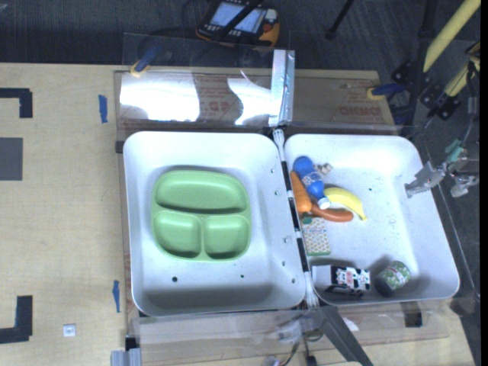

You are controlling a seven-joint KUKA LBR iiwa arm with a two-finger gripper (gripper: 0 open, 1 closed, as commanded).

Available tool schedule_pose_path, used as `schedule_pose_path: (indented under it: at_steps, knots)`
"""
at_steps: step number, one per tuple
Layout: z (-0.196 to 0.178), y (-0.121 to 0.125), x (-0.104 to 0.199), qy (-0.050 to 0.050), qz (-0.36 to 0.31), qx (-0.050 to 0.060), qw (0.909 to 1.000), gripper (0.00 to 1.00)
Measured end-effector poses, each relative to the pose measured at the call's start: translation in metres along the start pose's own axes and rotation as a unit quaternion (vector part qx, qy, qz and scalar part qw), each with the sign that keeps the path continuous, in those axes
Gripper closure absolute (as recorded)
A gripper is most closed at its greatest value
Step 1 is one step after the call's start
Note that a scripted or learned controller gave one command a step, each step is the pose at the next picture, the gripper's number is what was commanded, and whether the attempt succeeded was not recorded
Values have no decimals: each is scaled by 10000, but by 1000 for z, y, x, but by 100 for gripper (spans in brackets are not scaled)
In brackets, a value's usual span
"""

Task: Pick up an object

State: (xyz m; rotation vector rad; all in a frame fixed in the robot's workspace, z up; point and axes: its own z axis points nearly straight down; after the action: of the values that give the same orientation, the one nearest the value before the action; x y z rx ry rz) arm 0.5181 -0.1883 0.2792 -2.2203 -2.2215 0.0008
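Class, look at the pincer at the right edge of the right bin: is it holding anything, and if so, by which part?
Nothing is held. The pincer sits at the right bin's right rim, apart from the banana and the other items.

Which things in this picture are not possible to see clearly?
- Gripper, camera view: small and blurred at the right bin's right rim; its finger state is unreadable.
- Black-and-white item: too small to identify.
- Round green item: label unreadable.
- Patterned packet: partly covered by the orange piece.
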Motion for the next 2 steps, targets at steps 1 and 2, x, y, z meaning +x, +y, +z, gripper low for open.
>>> schedule_pose_path:
  at_steps: [1, 2]
  knots:
    - [95, 70, 29, 4, -962, 1, 9954, 0]
    - [192, 65, 66, -7, -1205, -29, 9927, 0]
